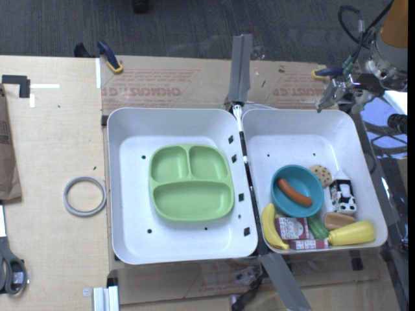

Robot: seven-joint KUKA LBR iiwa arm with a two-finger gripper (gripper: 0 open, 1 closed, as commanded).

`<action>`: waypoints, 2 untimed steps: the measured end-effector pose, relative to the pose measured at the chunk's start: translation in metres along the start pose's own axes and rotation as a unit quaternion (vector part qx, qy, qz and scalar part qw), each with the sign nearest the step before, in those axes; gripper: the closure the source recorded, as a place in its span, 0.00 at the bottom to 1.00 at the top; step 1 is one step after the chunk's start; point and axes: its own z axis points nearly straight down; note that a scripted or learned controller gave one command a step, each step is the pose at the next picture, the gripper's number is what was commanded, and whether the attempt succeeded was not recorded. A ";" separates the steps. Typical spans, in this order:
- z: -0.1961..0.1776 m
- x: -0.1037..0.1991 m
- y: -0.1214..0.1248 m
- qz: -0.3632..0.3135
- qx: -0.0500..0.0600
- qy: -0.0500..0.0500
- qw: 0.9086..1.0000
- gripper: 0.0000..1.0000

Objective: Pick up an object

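Nothing has been picked up yet, judging by how things lie. The candidate objects all sit in the near corner of the right white bin [305,131]: a blue bowl [292,177] holding a red sausage [294,192], a yellow banana [271,229], a cookie [320,173] and a yellow bottle [353,233]. The gripper [337,96] hovers over the bin's far rim, well apart from them; whether it is open I cannot tell. Reaching and grasping remain.

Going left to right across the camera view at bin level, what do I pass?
Tape ring → green divided plate in the left bin → banana → blue bowl holding a sausage → cow toy → yellow bottle.
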 end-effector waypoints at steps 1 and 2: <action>0.088 0.041 -0.044 0.030 0.001 0.000 1.000 0.00; 0.146 0.058 -0.108 -0.088 0.000 0.001 0.996 0.00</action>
